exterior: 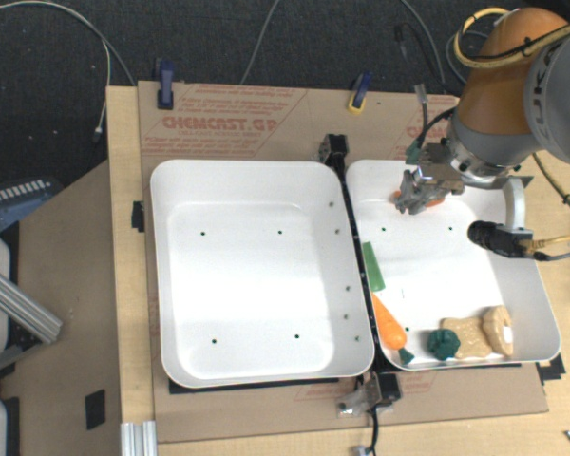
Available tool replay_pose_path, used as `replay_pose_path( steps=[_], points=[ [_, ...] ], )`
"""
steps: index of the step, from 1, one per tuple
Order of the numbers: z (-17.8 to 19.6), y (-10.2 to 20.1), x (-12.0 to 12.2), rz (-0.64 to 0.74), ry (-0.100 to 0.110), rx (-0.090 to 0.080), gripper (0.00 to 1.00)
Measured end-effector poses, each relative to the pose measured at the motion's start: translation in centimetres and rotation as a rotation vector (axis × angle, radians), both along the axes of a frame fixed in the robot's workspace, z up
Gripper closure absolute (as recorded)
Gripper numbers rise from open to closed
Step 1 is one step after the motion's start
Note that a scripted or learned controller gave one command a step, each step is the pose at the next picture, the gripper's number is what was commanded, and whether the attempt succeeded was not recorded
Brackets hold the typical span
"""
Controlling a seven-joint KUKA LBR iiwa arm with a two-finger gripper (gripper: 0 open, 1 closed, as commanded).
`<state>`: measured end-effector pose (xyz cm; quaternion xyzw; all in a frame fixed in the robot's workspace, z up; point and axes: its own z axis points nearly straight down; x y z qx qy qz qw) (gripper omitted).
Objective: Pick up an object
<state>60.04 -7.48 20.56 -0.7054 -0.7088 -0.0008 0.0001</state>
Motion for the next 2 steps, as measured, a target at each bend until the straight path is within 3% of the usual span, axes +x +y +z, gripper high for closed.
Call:
replay_pose_path(
  steps=[2],
  points=[
    [1.2, 10.1, 1.6, -0.001, 0.0, 0.0, 1.0]
  ],
)
